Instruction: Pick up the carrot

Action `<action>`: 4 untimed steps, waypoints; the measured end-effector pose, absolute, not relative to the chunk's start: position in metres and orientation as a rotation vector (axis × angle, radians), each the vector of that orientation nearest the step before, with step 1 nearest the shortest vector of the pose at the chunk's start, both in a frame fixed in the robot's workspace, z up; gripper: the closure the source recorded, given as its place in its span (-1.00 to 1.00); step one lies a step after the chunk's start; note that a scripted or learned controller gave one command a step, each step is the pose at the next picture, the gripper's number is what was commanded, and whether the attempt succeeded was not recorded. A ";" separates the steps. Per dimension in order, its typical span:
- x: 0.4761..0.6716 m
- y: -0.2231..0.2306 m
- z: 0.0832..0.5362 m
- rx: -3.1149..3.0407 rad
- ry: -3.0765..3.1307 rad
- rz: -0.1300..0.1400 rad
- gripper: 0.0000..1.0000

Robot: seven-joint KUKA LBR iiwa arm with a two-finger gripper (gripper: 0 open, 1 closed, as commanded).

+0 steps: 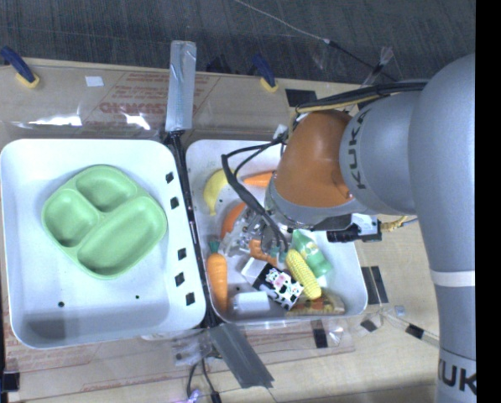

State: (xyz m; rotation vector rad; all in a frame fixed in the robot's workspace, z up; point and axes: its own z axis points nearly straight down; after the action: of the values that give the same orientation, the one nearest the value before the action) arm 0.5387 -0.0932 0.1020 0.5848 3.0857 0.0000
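The carrot [217,280] is orange and elongated. It lies in the right bin [356,285] along its left wall, near the front, pointing front to back. My gripper [254,240] reaches down into the middle of that bin, under the arm's orange band [313,162]. It sits just right of and behind the carrot's far end, among the clutter. Nothing can be seen held in it.
Around the gripper lie a yellow banana [213,191], an orange piece [232,218], another orange item [258,179], a corn cob [303,274], a green bottle [311,254], a black-and-white cow-patterned toy [282,286] and a white block [250,302]. The left bin [23,300] holds a green divided plate [106,219].
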 end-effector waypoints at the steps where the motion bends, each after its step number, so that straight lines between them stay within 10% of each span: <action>1: 0.540 -0.092 0.112 0.571 3.086 -0.001 1.00; 2: 0.503 0.008 0.194 0.384 3.113 0.004 1.00; 4: 0.478 -0.016 0.201 1.024 2.973 -0.001 1.00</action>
State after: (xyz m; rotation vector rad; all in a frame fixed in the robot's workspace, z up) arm 0.4776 -0.0164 0.2009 1.0244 2.9735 -0.0009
